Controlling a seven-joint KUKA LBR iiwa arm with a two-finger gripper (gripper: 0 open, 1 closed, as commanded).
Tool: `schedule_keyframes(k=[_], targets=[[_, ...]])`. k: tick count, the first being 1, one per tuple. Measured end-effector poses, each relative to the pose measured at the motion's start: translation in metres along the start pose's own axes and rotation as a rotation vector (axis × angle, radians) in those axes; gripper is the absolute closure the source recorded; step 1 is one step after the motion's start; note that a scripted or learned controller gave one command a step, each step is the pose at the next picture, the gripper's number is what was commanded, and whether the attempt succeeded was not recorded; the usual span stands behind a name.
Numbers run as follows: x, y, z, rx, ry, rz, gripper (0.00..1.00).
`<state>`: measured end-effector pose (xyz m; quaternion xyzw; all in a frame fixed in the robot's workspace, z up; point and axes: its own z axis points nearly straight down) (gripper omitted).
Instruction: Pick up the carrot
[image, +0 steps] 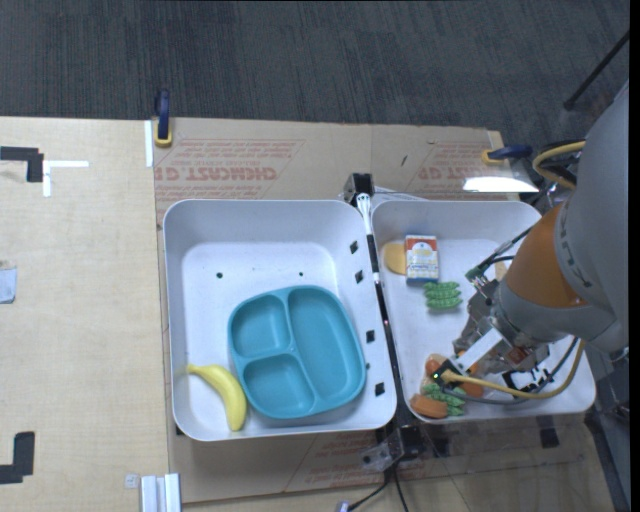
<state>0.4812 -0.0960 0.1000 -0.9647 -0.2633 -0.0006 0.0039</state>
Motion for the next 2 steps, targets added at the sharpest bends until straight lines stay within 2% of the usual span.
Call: schedule_keyframes(k=[1,2], targets=[[-0.035,0.052,0.008,-0.003,-0.004,-0.229,1.0],[0.021,-0.012,-0.091,-0.004,-0.006,-0.36,1.0]])
